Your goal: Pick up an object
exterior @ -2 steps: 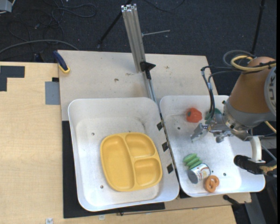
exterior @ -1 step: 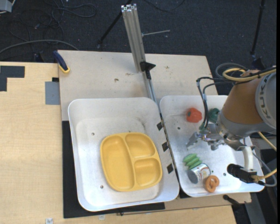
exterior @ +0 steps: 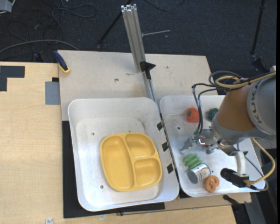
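Note:
My gripper (exterior: 199, 142) hangs low over the middle of the right bin (exterior: 175, 107), with the grey and orange arm reaching in from the right. Just below it lies a green ridged object (exterior: 192, 161). A silver can (exterior: 199, 173) lies on its side near the front, next to an orange ring-shaped piece (exterior: 211, 183). A red-orange ball (exterior: 192, 115) rests toward the back of the bin, with a dark green object (exterior: 212, 112) beside it, partly hidden by the arm. I see nothing between the gripper and the bin floor.
The left bin (exterior: 84, 120) holds a yellow divided plate (exterior: 130, 161). An upright aluminium post (exterior: 134, 36) stands behind the bins. Black clips (exterior: 164, 146) line the wall between the two bins.

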You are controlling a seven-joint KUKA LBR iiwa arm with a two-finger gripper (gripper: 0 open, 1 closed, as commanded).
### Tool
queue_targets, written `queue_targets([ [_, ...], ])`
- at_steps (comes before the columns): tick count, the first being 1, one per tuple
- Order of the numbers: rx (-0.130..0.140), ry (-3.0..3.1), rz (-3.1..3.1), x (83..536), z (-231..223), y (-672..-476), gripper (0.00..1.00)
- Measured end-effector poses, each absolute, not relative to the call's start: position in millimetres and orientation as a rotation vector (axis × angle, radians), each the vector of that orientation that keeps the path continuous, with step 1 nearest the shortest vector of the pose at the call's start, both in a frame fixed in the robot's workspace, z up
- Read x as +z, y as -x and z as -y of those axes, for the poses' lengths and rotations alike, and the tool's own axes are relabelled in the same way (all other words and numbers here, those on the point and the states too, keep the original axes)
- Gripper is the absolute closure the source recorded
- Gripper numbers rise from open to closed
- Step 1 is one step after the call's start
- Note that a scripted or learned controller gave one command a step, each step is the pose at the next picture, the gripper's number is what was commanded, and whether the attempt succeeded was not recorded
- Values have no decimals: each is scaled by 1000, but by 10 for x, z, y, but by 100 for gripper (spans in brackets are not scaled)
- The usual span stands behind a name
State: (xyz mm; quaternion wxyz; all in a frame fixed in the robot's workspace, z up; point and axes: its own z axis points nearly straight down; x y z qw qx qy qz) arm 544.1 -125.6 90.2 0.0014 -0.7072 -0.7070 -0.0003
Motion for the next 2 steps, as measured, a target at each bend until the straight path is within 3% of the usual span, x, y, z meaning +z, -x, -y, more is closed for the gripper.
queue_targets([
  [1,-11,2228,2218,1035,1260,-5465,100],
  [2,-1,2221,2222,1464,1254,-5428,100],
])
